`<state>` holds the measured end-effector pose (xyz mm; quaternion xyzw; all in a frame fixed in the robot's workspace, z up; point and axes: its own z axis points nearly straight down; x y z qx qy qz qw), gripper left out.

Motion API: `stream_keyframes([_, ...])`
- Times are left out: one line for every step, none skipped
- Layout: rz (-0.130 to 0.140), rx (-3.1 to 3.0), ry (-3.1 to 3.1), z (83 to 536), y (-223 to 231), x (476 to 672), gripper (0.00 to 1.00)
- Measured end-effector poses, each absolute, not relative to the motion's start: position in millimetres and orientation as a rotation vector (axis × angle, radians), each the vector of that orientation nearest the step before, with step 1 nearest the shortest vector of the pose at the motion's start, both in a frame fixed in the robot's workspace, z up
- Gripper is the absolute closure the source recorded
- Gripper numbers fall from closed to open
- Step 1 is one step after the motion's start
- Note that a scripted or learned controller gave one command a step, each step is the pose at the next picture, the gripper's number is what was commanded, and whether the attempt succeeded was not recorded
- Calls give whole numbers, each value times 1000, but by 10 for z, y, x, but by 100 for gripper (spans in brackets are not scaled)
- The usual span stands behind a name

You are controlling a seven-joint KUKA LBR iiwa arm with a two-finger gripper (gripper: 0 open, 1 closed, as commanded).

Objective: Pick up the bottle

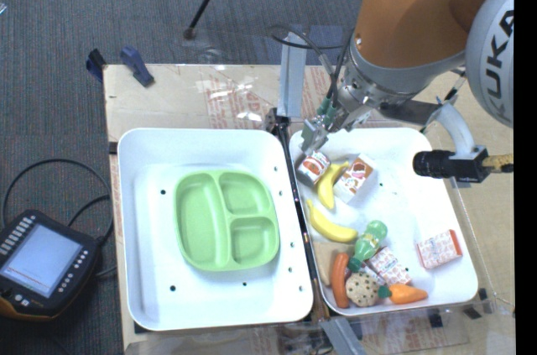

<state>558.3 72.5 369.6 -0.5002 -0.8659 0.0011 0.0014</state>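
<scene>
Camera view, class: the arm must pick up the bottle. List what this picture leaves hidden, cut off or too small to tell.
- Gripper: small, against clutter; jaws open or shut cannot be told.
- Bottle: lower body buried among the carrot and cookie; label too small to read.
- Can: top partly covered by the gripper; contact unclear.
- Arm: cut off by the top and right edges.
- Right bin: far rim hidden behind the arm.

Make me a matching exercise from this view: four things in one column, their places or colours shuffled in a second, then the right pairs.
1. divided plate
2. bottle
3. cookie
4. gripper

a. far-left corner of the right bin, above the small can
b. near edge of the right bin, beside the carrots
c. light green, in the left bin
d. green cap, below the bananas

Pairs: 1-c, 2-d, 3-b, 4-a
</scene>
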Motion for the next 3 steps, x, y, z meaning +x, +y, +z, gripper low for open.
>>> stream_keyframes([1, -1158, -2920, 4368, 175, 4914, 100])
stream_keyframes([2, -1144, -2923, 3806, -163, 4764, 100])
stream_keyframes([4, -1473, -2769, 2367, 128, 4751, 100])
